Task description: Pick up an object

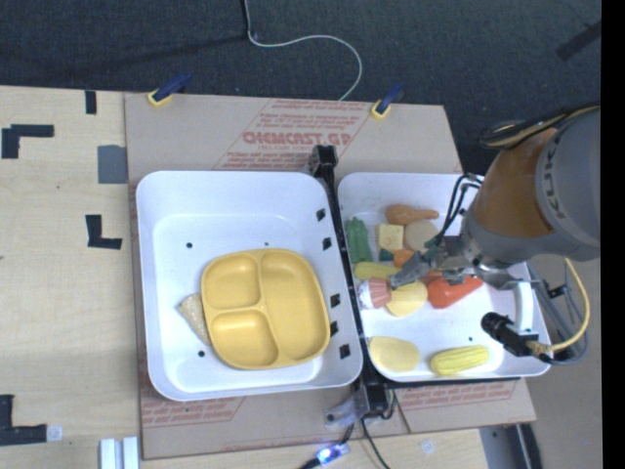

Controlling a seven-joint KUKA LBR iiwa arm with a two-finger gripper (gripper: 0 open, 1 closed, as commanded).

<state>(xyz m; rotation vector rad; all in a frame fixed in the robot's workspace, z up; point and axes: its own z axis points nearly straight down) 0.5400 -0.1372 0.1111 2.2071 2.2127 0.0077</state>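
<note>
**benchwatcher:** Arm (547, 198) comes in from 3 o'clock, and the gripper (412, 272) is down in the middle of the right bin (441, 182), right in the food pile. Can't tell how far open it is or whether it's got anything, because the tip is lost in the clutter.

**pickbot_fan:** What's actually around it?

**benchwatcher:** Crowded. Yellow piece (406, 299) touching it at 6 o'clock, red piece (451, 292) just beside at 4 o'clock, carrot (410, 213) and a pale round thing (421, 233) up at 12. Green pieces (358, 240) sit at 9 o'clock, hard against the wall between the bins. A yellow block (391, 236) is between the green and the pale one.

**pickbot_fan:** Any open room at all?

**benchwatcher:** Some. The corn (459, 361) and a lemon-ish lump (395, 355) lie along the 6 o'clock edge, apart from the pile, with bare white floor between them and the gripper. The strip along the 12 o'clock wall is open too. The 3 o'clock side is mostly covered by the arm and its cables.

**pickbot_fan:** And the left bin?

**benchwatcher:** The left bin (166, 203) holds a yellow divided plate (264, 307) sitting toward 5 o'clock, with something tan (191, 311) poking out from under its 9 o'clock edge. There's lots of bare floor at 12 and along the 9 o'clock wall. Both bins sit on cardboard (293, 130) on the tabletop (59, 291).
</note>
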